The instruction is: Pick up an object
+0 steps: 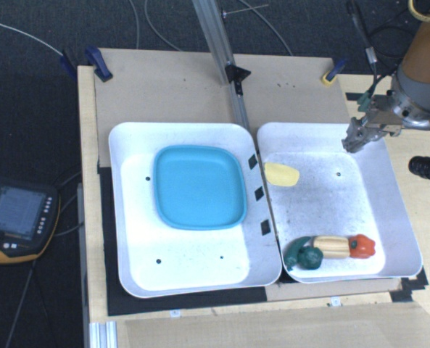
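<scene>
While gripper (354, 142) hovers over right white bin (389, 194), finger state unreadable; yellow rounded plastic piece (281, 174) lies left and below, apart. Risk: descent here closes on bare floor.

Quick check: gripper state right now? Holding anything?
Gripper: over the right bin's upper right corner, nothing seen in its grasp; open or closed cannot be told from this view.

Wooden bench (164, 85) under two white bins (127, 194)
</scene>
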`<state>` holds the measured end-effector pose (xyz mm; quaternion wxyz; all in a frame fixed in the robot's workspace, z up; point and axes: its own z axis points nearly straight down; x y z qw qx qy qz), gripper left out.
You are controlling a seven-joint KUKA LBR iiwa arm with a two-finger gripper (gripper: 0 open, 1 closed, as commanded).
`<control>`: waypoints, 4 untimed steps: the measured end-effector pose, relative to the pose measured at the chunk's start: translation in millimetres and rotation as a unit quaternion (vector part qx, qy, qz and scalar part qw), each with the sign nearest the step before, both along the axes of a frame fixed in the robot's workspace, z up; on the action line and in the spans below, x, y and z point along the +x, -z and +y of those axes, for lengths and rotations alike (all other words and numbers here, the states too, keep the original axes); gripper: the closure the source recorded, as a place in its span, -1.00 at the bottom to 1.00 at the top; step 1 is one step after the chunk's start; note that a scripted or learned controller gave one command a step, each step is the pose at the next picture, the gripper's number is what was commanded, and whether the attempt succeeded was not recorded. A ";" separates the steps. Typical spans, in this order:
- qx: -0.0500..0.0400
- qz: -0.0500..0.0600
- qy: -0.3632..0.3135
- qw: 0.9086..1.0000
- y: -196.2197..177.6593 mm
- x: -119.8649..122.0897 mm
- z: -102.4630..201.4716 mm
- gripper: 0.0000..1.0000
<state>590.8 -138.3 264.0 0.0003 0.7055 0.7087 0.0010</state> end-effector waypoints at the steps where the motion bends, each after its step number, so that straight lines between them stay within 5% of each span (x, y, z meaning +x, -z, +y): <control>1: 0.000 0.001 0.001 1.000 12.8 -4.2 47.8 1.00; 4: 0.000 0.001 0.000 1.000 29.5 -11.1 187.2 1.00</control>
